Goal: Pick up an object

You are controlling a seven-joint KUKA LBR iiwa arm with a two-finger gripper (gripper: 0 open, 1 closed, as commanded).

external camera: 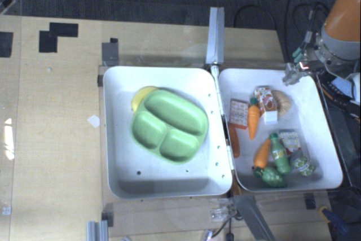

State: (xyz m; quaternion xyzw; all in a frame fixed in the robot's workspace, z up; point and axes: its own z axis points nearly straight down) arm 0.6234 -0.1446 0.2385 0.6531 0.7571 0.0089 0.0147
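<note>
The right bin [326,138] holds several toy foods: an orange carrot [253,120], a second carrot [262,153], a green bottle [278,155], a bread roll [282,103], a red-and-white carton [266,104], a red packet [238,113], a reddish sausage [234,141] and green vegetables [273,178]. The arm's orange band and grey wrist [338,36] sit at the upper right, above the bin's far right corner. My gripper [293,71] hangs at that corner, apart from all the objects.
The left bin [115,138] holds a green three-section plate [169,126] with a yellow object [141,97] partly hidden under its far left edge. A metal post [215,36] stands between the bins at the back. Cables lie behind the right bin.
</note>
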